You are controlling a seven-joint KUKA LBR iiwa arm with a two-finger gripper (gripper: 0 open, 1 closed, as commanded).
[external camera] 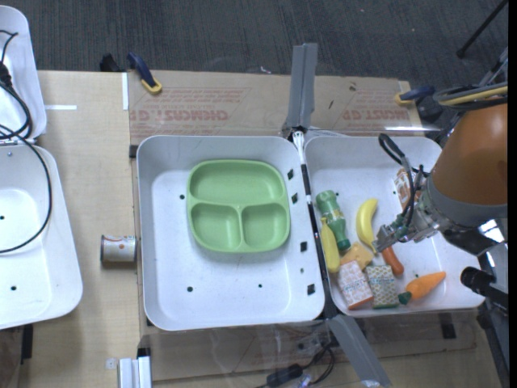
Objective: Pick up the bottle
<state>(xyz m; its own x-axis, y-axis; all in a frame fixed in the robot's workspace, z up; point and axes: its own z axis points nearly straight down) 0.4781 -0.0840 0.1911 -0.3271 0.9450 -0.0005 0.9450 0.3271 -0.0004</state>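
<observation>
The green bottle [333, 218] lies on its side near the left wall of the right bin [355, 158], cap end toward the back. My gripper [397, 234] hangs low over the middle of that bin, to the right of the bottle and well apart from it, with a yellow banana [367, 219] lying between them. A small red-orange piece [392, 259] lies just below the gripper. The arm's orange band [481, 156] covers the bin's right side.
A second yellow fruit [329, 249], two small boxes [367, 285] and an orange carrot [426, 283] crowd the right bin's front. A packet [401, 186] lies behind the gripper. The left bin [161, 281] holds a green divided plate [239, 204]. A small can [119, 249] lies on the bench.
</observation>
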